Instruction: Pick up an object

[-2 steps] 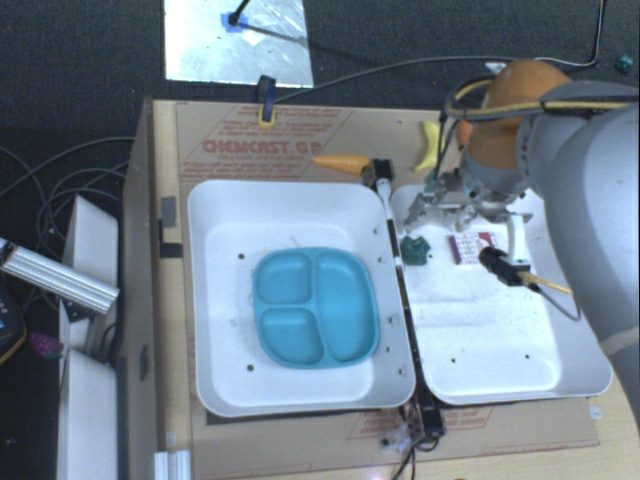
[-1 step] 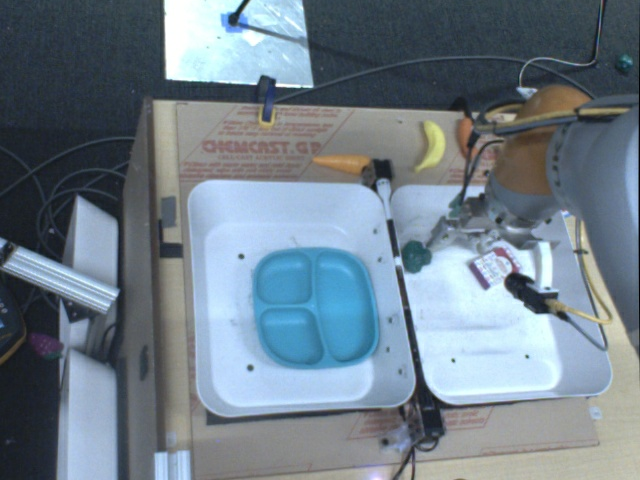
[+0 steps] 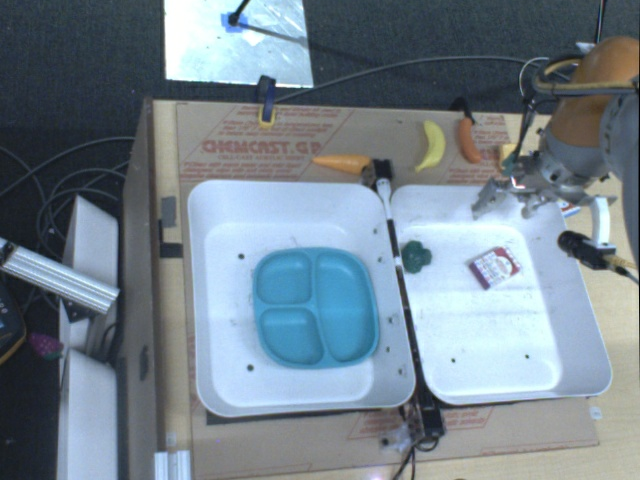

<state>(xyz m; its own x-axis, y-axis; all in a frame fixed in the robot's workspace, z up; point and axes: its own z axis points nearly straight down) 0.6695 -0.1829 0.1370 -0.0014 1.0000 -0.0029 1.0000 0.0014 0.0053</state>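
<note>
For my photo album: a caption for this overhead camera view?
Gripper over the right bin's far edge.

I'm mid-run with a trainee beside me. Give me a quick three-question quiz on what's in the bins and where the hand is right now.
1. True or false: the blue divided plate lies in the left bin.
2. Which two things lie in the right bin?
A. banana and carrot
B. green item and red-and-white packet
C. blue plate and banana
3. Fill in: the hand hovers over the right bin's far ____ corner.

Key
1. True.
2. B: the green item sits by the divider, the red-and-white packet to its right. The banana and carrot lie on the cardboard beyond the bins.
3. Right.
</note>
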